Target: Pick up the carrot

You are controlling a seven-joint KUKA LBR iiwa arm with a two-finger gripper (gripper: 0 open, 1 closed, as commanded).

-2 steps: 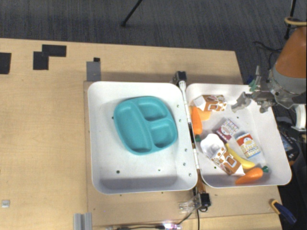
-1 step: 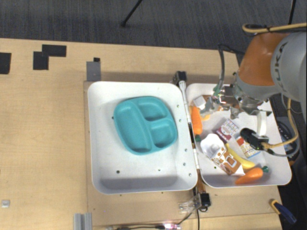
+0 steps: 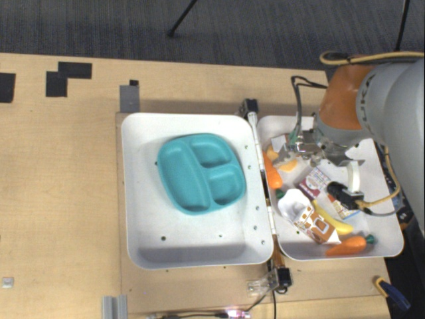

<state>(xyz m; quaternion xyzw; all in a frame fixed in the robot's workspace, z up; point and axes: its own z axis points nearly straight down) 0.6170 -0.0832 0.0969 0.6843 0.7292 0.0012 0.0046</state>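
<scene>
The carrot, orange with a green top at its right end, lies along the front wall of the right bin. My gripper hangs over the back left part of that bin, well away from the carrot, above a pale yellow item. The grey wrist with its orange band hides much of the bin's back right.
An orange piece lies against the right bin's left wall. A banana, a white cup and snack packets crowd the middle. The left bin holds a teal divided plate. Cables trail along the right.
</scene>
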